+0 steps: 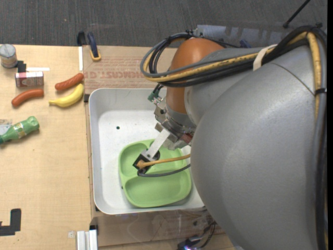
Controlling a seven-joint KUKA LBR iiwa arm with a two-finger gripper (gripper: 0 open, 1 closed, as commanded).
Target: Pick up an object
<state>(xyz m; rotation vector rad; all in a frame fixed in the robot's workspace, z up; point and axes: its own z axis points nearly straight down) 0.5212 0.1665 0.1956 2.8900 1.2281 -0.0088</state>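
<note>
**Hand low over the green dish in the white bin**

We see the arm (pixel 250 139) coming in from the right and filling much of the view. Its hand (pixel 171 132) is down inside the white bin (pixel 94 139), just above the right part of the green dish (pixel 156 189). The wrist and arm hide the hand's tip, so we cannot tell whether it is open, closed or gripping anything.

The dish is pale lime green, shallow and smooth, a rounded rectangle with a raised rim. A low ridge seems to divide it into compartments. It lies flat on the bin floor, in the near half, close to the front wall, and its right edge runs under the arm.

To the left of the bin, well apart from it, the wooden tabletop (pixel 47 191) carries a banana (pixel 67 99), two red sausages (pixel 69 81) (pixel 27 96), a green bottle (pixel 21 129) lying on its side, a small box (pixel 28 78) and a can (pixel 7 55).
</note>
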